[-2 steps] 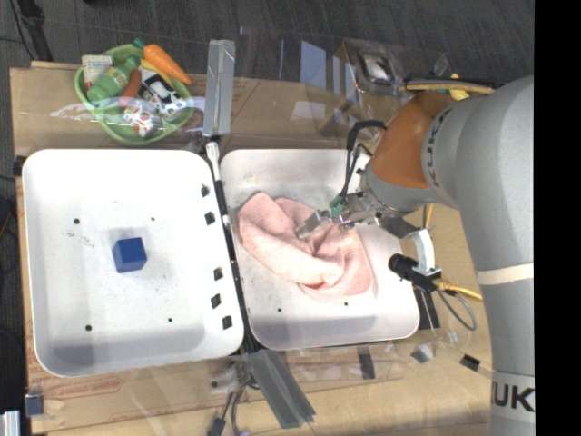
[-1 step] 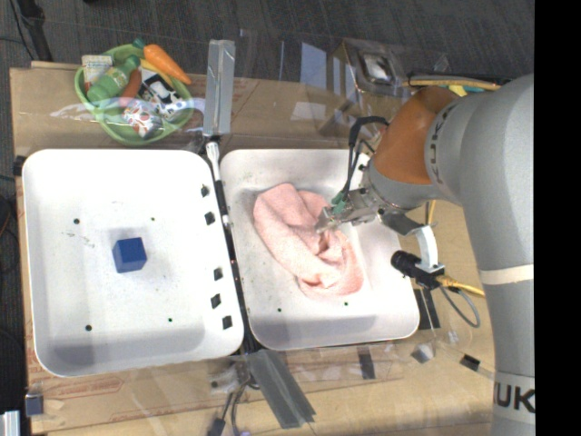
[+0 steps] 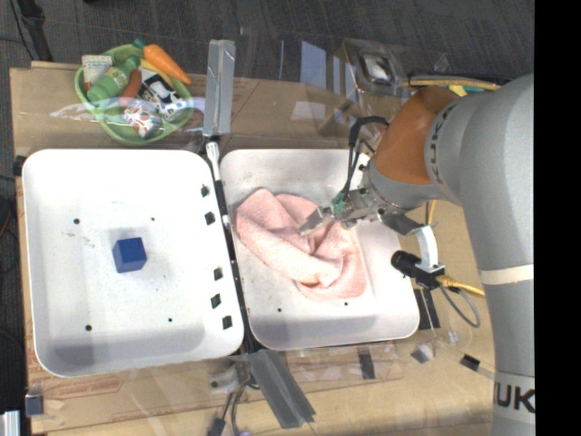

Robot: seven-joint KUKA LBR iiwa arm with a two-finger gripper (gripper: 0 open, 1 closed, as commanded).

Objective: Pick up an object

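A crumpled pink cloth (image 3: 300,243) lies in the right white bin (image 3: 272,321), spread from its upper left towards the lower middle. My gripper (image 3: 330,216) is low over the cloth's upper right part, right at its folds; the arm comes in from the right with its orange band above the wrist. I cannot see any of the cloth lifted off the bin floor. A small blue cube (image 3: 130,253) sits alone on the floor of the left white bin (image 3: 54,334), far from the gripper.
A green bowl (image 3: 136,94) full of toy food, a carrot among them, stands behind the left bin. A divider with black clips (image 3: 221,243) runs between the two bins. A black cable fitting (image 3: 413,266) hangs at the right bin's right rim.
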